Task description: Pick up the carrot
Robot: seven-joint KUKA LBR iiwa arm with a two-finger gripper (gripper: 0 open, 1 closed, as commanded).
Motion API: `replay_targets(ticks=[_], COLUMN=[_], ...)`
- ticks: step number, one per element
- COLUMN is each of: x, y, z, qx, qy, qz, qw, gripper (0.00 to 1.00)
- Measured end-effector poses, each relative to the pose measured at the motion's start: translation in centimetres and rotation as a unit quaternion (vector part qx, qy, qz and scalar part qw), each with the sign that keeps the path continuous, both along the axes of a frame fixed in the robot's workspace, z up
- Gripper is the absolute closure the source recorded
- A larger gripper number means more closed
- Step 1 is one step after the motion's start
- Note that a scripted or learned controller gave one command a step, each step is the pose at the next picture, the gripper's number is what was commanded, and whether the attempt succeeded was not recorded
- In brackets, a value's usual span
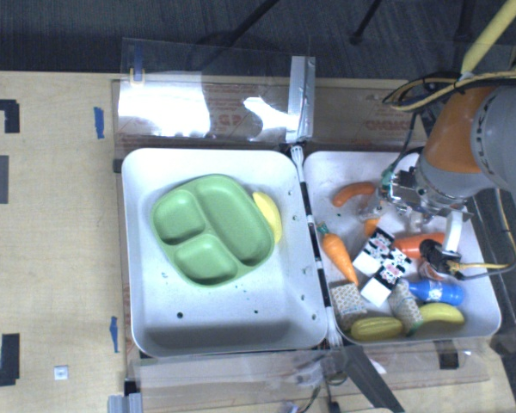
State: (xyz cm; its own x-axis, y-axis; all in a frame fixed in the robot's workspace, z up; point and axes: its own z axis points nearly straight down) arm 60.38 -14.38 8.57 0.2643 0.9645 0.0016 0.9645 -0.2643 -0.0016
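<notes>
Lying at the left side of the right bin [490, 317], close against the wall it shares with the left bin [146, 317], the carrot [338, 256] points its green stub up and left and its orange tip down toward the front. The gripper [394, 231] sits to the right of it, apart from the carrot, low over the middle of the bin under the grey arm [507, 136] and its orange band [454, 136]; whether it is open or closed cannot be told, since a white block with black markings [383, 265] overlaps it. Clutter crowds the carrot: that block lies just right of it, a patterned brownish piece [347, 299] lies just below its tip, and a yellow-green oblong [374, 326] lies along the front wall. Another orange, curved thing [354, 193] lies higher up, and a blue item [439, 293], a yellow item [439, 315] and a red-orange piece [417, 248] sit to the right, partly covered by cables. The left bin holds a green divided tray [211, 227] with a yellow object [269, 215] tucked behind its right edge, partly hidden.
</notes>
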Motion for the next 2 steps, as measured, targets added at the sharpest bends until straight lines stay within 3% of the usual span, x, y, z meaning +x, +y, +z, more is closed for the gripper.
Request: replay_targets(ticks=[1, 2], x=[0.2, 2.7], y=[0.0, -2.4], z=[1.2, 9.5], qx=[0.0002, -0.0012], qy=[-0.003, -0.001], qz=[-0.001, 0.101], qw=[1.0000, 0.9948], gripper=[1.00, 1.00])
